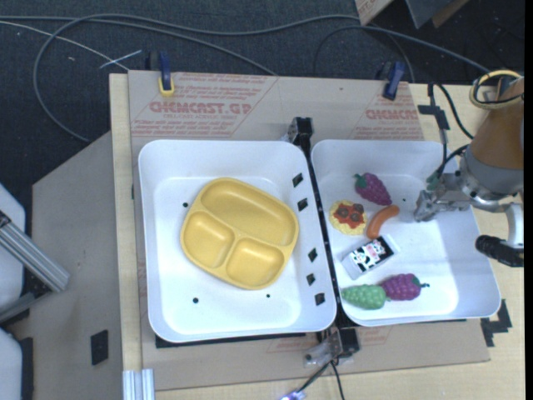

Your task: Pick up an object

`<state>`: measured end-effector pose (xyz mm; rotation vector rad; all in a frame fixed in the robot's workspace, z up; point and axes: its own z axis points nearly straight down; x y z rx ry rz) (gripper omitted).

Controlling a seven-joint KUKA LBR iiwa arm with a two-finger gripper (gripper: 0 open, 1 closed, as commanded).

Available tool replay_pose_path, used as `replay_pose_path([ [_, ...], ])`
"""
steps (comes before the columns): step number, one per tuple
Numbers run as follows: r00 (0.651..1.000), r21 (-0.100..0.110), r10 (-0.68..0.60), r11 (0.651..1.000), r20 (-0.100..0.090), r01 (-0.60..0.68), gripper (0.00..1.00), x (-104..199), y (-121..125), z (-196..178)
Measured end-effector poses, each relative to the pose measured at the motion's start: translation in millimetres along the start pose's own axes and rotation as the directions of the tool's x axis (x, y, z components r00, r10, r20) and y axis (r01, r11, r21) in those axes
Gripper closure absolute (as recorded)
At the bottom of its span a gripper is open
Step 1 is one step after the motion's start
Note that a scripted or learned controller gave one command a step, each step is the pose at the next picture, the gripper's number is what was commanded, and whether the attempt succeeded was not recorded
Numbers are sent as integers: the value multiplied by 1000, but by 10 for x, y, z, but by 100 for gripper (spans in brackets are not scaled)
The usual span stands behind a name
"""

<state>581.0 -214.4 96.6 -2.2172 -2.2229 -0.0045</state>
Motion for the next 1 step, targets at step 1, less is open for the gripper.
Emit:
replay_pose_path([
  [1, 1000, -5, 2, 1000, 5, -2, 100, -2, 15, -437],
])
